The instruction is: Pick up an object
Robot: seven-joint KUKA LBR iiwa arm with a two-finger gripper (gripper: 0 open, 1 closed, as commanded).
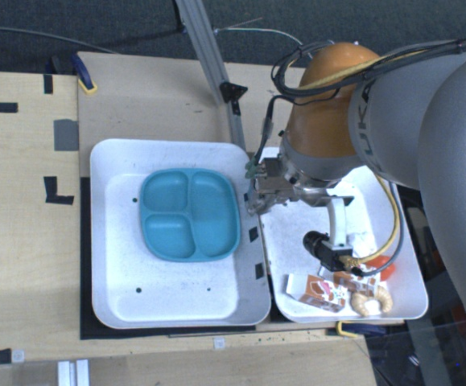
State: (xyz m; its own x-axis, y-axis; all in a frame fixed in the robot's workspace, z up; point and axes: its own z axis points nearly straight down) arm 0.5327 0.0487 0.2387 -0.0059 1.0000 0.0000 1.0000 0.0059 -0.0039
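Teal, the divided plate (190, 215) lies in the left bin (112, 296), just left of the end effector (257, 193). The end effector hangs at the wall between the bins, and its opening cannot be told. In the right bin (414, 296), to its lower right, a brown packet (323, 290) and a tan pastry (371, 301) lie side by side.

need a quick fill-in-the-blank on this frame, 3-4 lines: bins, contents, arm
The teal plastic divided plate lies in the view's ____ shallow white bin.
That plate has ____ compartments.
The small brown-and-white packet lies in the view's ____ white bin.
The gripper belongs to a grey arm whose wrist band is ____.
Missing words: left; three; right; orange.
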